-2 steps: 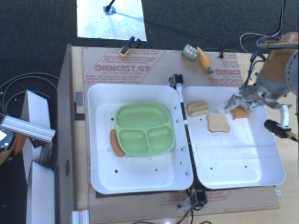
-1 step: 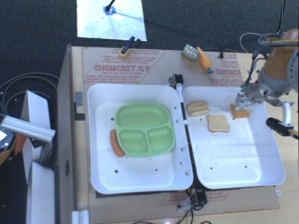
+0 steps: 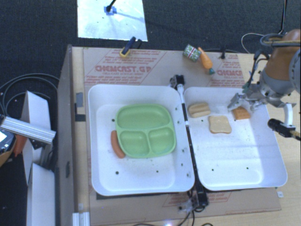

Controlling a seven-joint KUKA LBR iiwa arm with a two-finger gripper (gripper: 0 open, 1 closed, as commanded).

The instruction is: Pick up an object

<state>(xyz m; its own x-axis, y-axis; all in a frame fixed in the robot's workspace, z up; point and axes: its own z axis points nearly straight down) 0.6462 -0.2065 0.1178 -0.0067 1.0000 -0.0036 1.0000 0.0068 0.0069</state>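
**Camera view: claw low over the right bin, next to the orange cracker**

Camera view shows me both white bins side by side on the worktop point(image 3: 141, 62). I see the arm point(image 3: 282, 55) entering from 3 o'clock, its claw point(image 3: 244, 101) down at the upper right part of the right bin point(image 3: 244, 173). Its metal fingers point(image 3: 235, 100) look spread, one toward 9 o'clock and the other toward 3 o'clock, and I see nothing clamped between them.

An orange cracker point(image 3: 241, 113) lies flat on the bin floor just at 6 o'clock of the claw, close to the fingertips; I cannot tell whether they touch it. A slice of toast point(image 3: 219, 125) lies at 8 o'clock of the cracker, near it but apart. A bread roll point(image 3: 199, 109) sits at 9 o'clock of the claw, near the divider between the bins.

In the left bin point(image 3: 108, 173) a green divided plate point(image 3: 145, 130) rests in the middle, with a sausage point(image 3: 116, 144) lying at its 8 o'clock edge, just beside the rim.

Beyond the bins, at 12 o'clock on the worktop, I see a small green can point(image 3: 192, 52) and a toy carrot point(image 3: 206, 60) just beside each other.
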